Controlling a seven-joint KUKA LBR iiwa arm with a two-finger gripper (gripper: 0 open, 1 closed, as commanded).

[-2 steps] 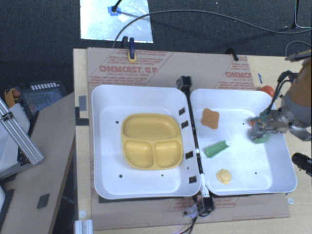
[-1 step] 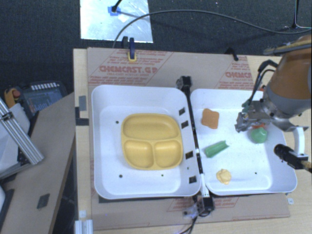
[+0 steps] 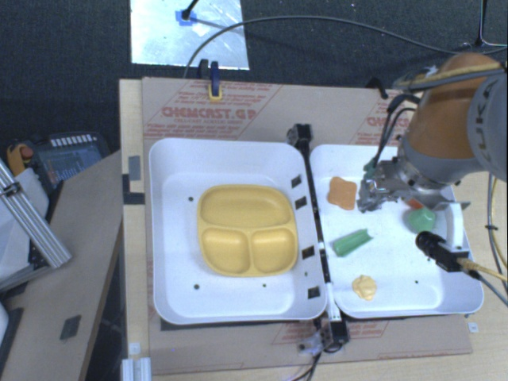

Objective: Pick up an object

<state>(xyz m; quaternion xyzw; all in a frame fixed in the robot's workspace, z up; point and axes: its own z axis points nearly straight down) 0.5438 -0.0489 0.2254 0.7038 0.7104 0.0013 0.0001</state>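
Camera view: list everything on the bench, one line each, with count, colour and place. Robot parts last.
bins: two, white, side by side on the bench
divided tray: one, yellow, centre of the left bin
orange piece: one, orange, upper left of the right bin
green block: one, green, middle of the right bin
yellow piece: one, pale yellow, lower part of the right bin
green object: one, light green, right side of the right bin
arm: one, grey and orange, over the right bin
gripper: one, metallic, beside the orange piece
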